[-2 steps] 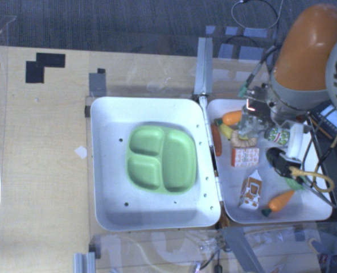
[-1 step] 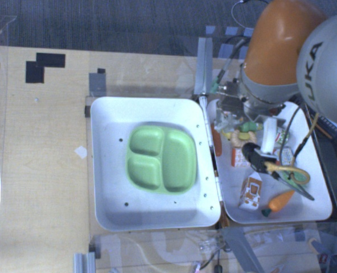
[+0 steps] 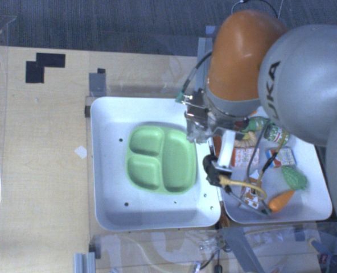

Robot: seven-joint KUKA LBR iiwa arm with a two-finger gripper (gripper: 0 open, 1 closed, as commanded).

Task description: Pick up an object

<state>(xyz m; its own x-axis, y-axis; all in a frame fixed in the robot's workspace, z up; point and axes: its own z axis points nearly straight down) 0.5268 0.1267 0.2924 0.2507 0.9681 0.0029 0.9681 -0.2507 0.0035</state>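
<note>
A green divided plate (image 3: 161, 158) lies in the middle of the left bin (image 3: 109, 209). My gripper (image 3: 197, 131) hangs under the orange wrist band, over the plate's upper right corner near the wall between the two bins. The right bin (image 3: 322, 206) holds an orange carrot (image 3: 281, 199), a bumpy green piece (image 3: 294, 178), a bottle with a green label (image 3: 275, 134) and a small printed box (image 3: 249, 152). The arm hides part of these things.
The grey arm (image 3: 305, 78) covers the upper half of the right bin. A loose yellow cable loops over that bin's left side. Pale wooden bench with black markers (image 3: 43, 67) stretches to the left.
</note>
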